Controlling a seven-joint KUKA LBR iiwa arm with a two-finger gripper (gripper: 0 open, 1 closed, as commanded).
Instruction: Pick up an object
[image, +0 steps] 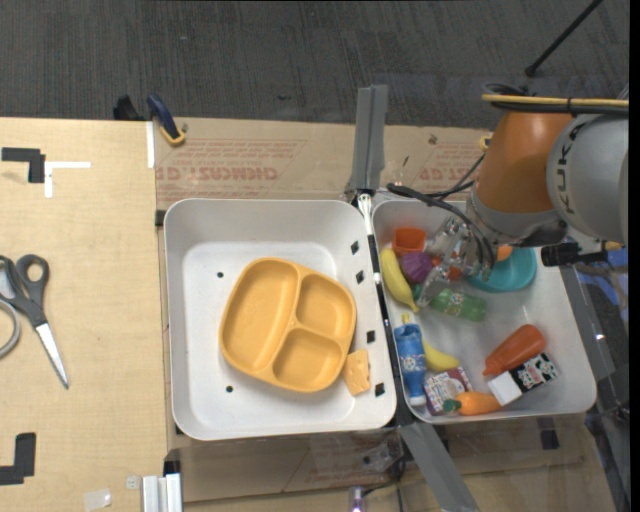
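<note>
Clear bottle (455, 302) with a green label, lying on its side in the middle of the right bin (572, 310), directly under the gripper (455, 262). Hard to tell whether clenched or released, since the metal parts blur together against the clutter; no sign of anything lifted between them. Just left of the bottle, a purple toy (416, 266) and a yellow banana (395, 279) along the bin's left wall, with a small orange cup (408, 239) behind them. Just right of the gripper, a teal bowl (506, 270), partly under the grey arm (590, 170) and its orange band (520, 160). Toward the front of the same bin, a blue tube (409, 349) along the left wall, a smaller yellow piece (440, 356) beside it, a printed packet (446, 388), an orange carrot (476, 404), a red-orange bottle (514, 348) lying at a slant, and a black-and-white carton (528, 377) touching its lower end. In the left bin (190, 330), a yellow divided plate (288, 324) with three compartments, and a slice of cheese (357, 371) just beside its right front edge. Well apart on the wooden bench at the far left, a pair of scissors (36, 310).
</note>
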